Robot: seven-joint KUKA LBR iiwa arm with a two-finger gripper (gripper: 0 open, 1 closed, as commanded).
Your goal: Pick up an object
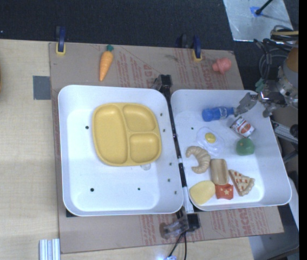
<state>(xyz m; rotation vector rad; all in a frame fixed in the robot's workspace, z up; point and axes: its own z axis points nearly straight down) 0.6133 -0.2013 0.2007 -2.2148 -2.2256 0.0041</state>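
1. Camera view: the gripper [255, 105] hovers at the right bin's [283, 184] far edge, fingers apart, holding nothing.
2. Blue bottle [217, 113] and can [242, 127] lie just beside it (crowded): closing could nudge either away.

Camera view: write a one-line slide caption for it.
Robot gripper poised over right white bin of toy foods, near blue plastic bottle; yellow divided plate in left white bin.
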